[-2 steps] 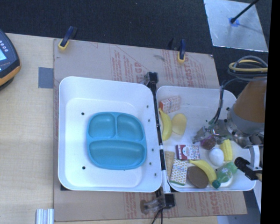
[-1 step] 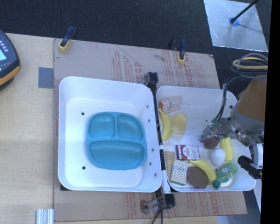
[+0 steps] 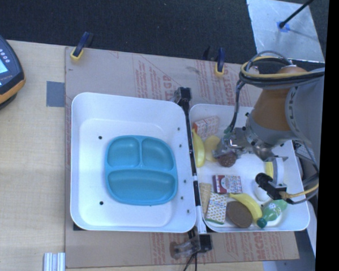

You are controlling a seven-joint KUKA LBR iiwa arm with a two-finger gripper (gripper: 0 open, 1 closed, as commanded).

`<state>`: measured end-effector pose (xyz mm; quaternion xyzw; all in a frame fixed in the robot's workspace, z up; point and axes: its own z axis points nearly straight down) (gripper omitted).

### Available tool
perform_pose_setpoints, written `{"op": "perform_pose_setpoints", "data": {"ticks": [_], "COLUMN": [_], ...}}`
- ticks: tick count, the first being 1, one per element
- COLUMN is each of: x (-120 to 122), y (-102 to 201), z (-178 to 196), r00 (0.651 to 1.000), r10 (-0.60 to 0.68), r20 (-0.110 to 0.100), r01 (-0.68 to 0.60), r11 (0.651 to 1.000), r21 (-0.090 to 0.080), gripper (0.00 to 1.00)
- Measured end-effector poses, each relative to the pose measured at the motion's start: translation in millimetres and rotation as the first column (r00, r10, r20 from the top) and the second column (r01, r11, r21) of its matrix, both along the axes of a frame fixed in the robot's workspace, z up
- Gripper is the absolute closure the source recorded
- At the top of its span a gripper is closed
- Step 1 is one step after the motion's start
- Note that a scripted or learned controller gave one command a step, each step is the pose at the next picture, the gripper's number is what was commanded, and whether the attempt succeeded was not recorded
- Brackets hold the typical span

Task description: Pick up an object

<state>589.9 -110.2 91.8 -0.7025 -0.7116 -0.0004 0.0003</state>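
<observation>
**Robot arm reaches into the right bin full of toys**

The grey arm (image 3: 284, 110) with the orange band comes in from the right and bends down over the right bin (image 3: 301, 224). Its gripper (image 3: 230, 146) sits low near the back left part of that bin. Right under the gripper is a small dark brown round thing (image 3: 227, 160). The gripper looks like it touches it, but I cannot tell if the jaws are spread or pressed together, or if they pinch it.

Just left of the gripper lies a yellow banana (image 3: 199, 150) by the bin wall, and a small red and white box (image 3: 204, 127) sits behind it. Nearer the front are a red card pack (image 3: 226, 184), a checked snack bag (image 3: 216, 209), a 2nd banana (image 3: 246, 204), a brown round cookie (image 3: 239, 214) and a green bottle (image 3: 271, 213). These front things lie close together, some touching.

The left bin (image 3: 80, 212) holds 1 blue plate (image 3: 141, 170) with 3 parts. It lies flat in the middle.

A yellow and grey control pad (image 3: 3, 72) rests on the bench at the far left.
</observation>
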Motion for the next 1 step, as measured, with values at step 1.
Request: {"op": "perform_pose_setpoints", "data": {"ticks": [1], "x": [-21.7], "y": [56.4], "z": [105.6], "r00": [1.000], "r10": [-0.004], "r20": [0.002], "r01": [0.004], "r11": [1.000], "r21": [0.001], "gripper": [1.00]}}
